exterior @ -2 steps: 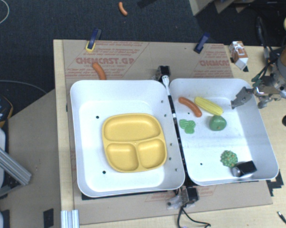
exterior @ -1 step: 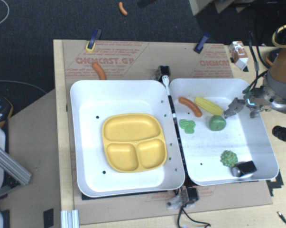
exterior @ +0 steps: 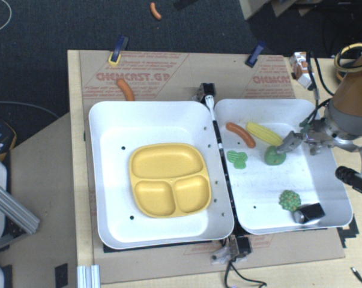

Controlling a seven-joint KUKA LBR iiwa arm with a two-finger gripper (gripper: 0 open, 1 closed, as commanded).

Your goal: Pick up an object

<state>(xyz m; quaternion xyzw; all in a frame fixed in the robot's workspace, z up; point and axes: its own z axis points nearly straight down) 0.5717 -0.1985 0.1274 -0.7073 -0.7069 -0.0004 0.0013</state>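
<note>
Cardboard [exterior: 168, 71] beneath white bins [exterior: 108, 161]

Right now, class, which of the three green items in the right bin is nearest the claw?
The round green piece at the claw, just below the yellow corn. The leafy green one lies nearer the bins' divider; the bumpy green one sits toward the front.

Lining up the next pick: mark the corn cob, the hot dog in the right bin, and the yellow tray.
corn cob [exterior: 263, 133], camera view, middle of cob
hot dog [exterior: 241, 134], camera view, mid-length
yellow tray [exterior: 168, 161], camera view, top compartment
</note>
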